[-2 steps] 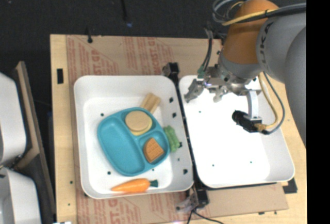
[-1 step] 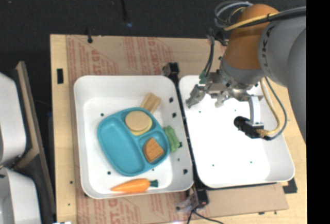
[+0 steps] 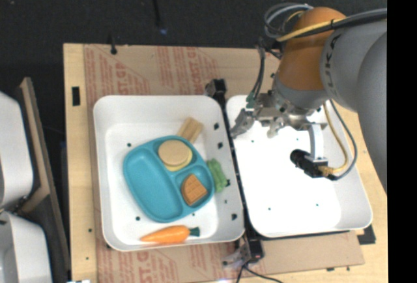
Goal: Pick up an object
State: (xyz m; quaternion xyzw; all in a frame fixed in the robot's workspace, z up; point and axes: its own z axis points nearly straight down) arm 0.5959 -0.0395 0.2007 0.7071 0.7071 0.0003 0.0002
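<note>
The arm hangs over the right bin (image 3: 352, 210), its end effector (image 3: 260, 120) near that bin's upper left corner; whether it is spread or pressed together cannot be told. All candidate objects lie in the left bin (image 3: 107, 145): a blue tray (image 3: 151, 184) carrying a round cracker (image 3: 176, 153) and a toast piece (image 3: 193, 189), a wooden block (image 3: 190, 128) and a green piece (image 3: 217, 175) touching its edge, and a carrot (image 3: 171, 234) apart near the front wall. The carrot looks easiest: it lies alone, so approaching from above across its narrow width should serve.
</note>
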